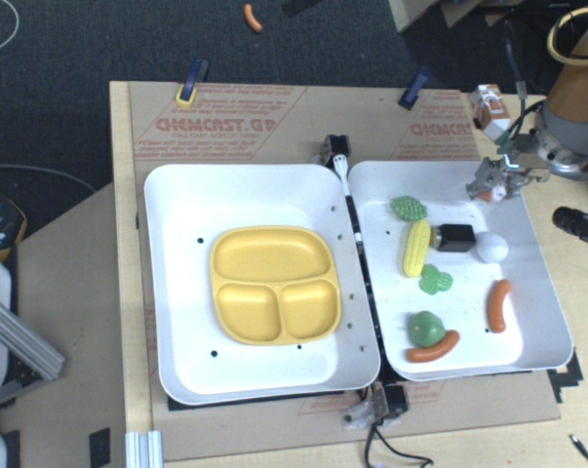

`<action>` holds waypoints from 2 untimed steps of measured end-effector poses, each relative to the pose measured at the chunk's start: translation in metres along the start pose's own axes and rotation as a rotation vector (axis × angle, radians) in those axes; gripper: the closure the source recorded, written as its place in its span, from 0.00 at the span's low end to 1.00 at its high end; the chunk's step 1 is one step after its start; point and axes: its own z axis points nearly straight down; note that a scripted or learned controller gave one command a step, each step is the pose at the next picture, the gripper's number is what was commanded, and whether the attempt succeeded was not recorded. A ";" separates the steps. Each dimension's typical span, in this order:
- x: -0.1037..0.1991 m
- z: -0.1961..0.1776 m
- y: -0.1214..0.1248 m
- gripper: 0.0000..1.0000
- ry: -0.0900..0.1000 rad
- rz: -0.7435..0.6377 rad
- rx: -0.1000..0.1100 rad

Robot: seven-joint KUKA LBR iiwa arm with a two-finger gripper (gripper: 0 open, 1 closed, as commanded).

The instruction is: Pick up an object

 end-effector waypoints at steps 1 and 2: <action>0.003 -0.065 0.003 1.00 -0.001 -0.002 -0.005; 0.003 -0.077 0.004 1.00 0.000 -0.001 -0.001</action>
